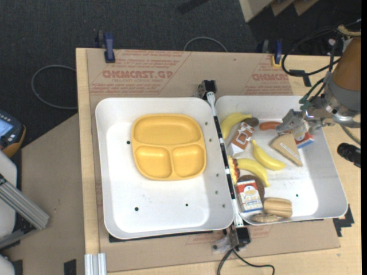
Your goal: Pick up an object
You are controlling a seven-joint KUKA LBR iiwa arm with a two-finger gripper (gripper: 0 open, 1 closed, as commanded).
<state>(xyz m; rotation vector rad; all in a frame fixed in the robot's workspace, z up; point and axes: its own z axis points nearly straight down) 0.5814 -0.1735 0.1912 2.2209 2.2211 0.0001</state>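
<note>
The gripper (297, 126) hangs low over the back of the right bin (330, 179), its grey fingers spread wide with nothing between them. Just beneath and in front lies a tan wedge like a sandwich half (285, 150), beside a small red, white and blue packet (305, 139). Farther left are a red sausage (269, 125), three yellow bananas (266, 158) and a bun (277, 206); the left bin (114, 171) bears a yellow divided plate (168, 145).

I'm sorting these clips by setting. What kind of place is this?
Probably a robot lab or test bench: two white bins clamped to a board, toy food such as bananas beside a yellow divided plate, and loose cables on dark carpet.
</note>
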